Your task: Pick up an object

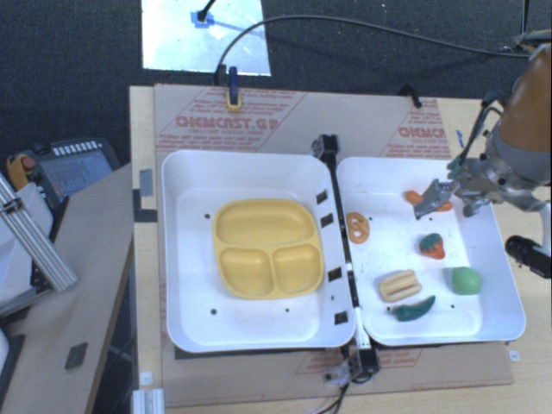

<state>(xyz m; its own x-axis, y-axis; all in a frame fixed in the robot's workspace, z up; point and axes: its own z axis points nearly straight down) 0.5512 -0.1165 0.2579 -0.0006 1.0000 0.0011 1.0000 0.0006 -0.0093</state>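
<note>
Where pincer (pixel 448 191) hangs, orange toy (pixel 429 200) just beside

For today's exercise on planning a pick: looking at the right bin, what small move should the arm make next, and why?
Probably lower the tool straight down onto the orange piece. It sits right beside that piece at the right bin's upper edge, while the pretzel, strawberry and green ball lie farther off.

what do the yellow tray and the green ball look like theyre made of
Yellow tray: looks like moulded plastic, matte to slightly glossy, with smooth rounded compartment ridges and one even colour. Green ball: probably plastic or rubber toy food, smooth and evenly coloured; too small to tell which.
</note>
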